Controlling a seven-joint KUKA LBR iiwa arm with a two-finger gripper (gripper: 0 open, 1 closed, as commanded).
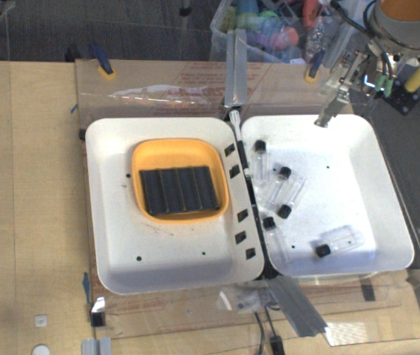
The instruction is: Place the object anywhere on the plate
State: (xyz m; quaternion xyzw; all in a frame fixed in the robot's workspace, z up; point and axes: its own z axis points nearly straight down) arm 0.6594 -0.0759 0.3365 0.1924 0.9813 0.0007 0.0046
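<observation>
Gripper [327, 113], finger spacing indiscernible, poised over the right bin's [387, 198] far edge. Clear black-capped vials: three clustered [282, 187] near the bin's left wall, one [337, 241] apart near its front edge. Left bin [110, 220]: orange plate [177, 150] toward the far side, carrying a ribbed black rectangular object [179, 190].

- The two white bins [114, 257] look like smooth moulded plastic with a soft sheen.
- The orange plate [143, 154] in the left bin looks like glossy plastic.
- A black ribbed pad [179, 190] on the plate is matt, rubber-like.
- The clear vials [288, 191] with black caps in the right bin look like transparent plastic, glinting.
- The bench [25, 198] is pale matt wood.
- Clear glossy film [166, 91] lies along the bench's far edge.
- The gripper [327, 117] has dull grey metal.
</observation>
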